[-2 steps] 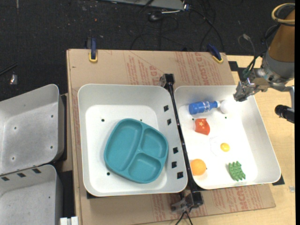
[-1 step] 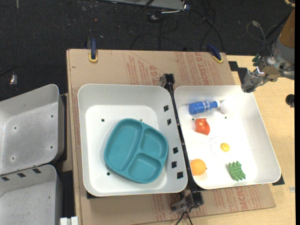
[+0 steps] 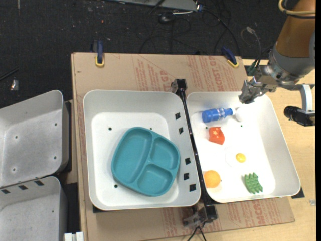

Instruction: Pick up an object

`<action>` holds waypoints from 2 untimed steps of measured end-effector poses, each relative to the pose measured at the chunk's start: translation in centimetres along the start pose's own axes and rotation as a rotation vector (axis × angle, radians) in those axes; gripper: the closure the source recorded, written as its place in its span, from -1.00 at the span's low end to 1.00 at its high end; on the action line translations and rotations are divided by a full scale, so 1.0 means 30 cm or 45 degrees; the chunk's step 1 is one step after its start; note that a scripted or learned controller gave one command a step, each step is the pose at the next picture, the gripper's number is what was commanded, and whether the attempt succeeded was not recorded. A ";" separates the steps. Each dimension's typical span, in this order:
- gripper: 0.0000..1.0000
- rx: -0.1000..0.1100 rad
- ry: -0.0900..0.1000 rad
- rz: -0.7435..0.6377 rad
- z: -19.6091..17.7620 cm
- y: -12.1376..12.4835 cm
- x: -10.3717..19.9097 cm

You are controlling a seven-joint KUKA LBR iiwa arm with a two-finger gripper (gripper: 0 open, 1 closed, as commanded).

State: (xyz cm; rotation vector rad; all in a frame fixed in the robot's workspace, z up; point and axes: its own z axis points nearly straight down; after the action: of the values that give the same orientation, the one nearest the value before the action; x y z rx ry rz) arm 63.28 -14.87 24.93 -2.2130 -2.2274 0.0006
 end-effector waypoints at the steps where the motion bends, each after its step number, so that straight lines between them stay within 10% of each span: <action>1: 1.00 0.000 0.001 -0.002 0.029 -0.020 0.199; 2: 1.00 0.000 0.001 -0.001 0.036 -0.043 0.370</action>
State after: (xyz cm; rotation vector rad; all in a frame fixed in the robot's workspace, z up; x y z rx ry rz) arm 61.90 -3.77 23.86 -2.2113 -2.2282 0.0003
